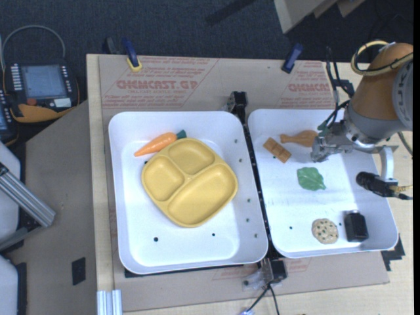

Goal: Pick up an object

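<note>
**Gripper Low Over Right Bin, Nothing Seen Held**

Found the gripper (pixel 320 151) low over the right bin (pixel 289 205), toward that bin's 1 o'clock. Could not tell whether clenched or released; saw nothing in its grasp. Traced the arm (pixel 375 97) back from there toward 2 o'clock of the bench.

Noted a brown drumstick (pixel 298 138) just beside the gripper, at its 10 o'clock, possibly touching. Spotted a brown block (pixel 277 149) near the drumstick, at its 8 o'clock. Saw a green leaf (pixel 310 178) close to the gripper's 6 o'clock, apart from it. Counted a cookie (pixel 324 230) and a black box (pixel 356 226) side by side at the bin's 5 o'clock, well apart from the gripper.

Found in the left bin (pixel 131 231) a yellow plate (pixel 190 182), lying flat at its centre. Saw a carrot (pixel 155 144) at the plate's 11 o'clock, touching its rim.
</note>
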Tool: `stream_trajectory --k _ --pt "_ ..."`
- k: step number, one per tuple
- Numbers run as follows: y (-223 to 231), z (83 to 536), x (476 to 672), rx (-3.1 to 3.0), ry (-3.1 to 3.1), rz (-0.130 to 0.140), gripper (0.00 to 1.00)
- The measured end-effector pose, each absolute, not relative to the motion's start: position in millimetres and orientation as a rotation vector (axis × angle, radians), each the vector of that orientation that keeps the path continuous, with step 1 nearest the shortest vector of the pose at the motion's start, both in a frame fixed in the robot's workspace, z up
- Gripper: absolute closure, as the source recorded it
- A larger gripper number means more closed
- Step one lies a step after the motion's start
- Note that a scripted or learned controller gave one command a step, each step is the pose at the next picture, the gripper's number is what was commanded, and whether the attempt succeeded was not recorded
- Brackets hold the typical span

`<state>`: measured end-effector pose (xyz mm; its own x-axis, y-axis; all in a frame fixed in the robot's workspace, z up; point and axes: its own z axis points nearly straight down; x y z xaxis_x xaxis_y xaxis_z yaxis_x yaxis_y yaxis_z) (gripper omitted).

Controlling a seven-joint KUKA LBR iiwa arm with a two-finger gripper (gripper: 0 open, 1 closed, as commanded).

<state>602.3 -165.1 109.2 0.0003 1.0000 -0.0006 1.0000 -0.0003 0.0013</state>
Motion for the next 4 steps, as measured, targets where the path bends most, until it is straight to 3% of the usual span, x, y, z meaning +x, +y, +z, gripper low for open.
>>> stream_trajectory --k 2,3,4 --pt "-173 234 598.2 2.215 2.215 0.006 1.00" --pt "-173 256 599.3 2.217 2.218 0.004 1.00" --pt "-122 261 613.9 2.213 2.226 0.005 1.00"
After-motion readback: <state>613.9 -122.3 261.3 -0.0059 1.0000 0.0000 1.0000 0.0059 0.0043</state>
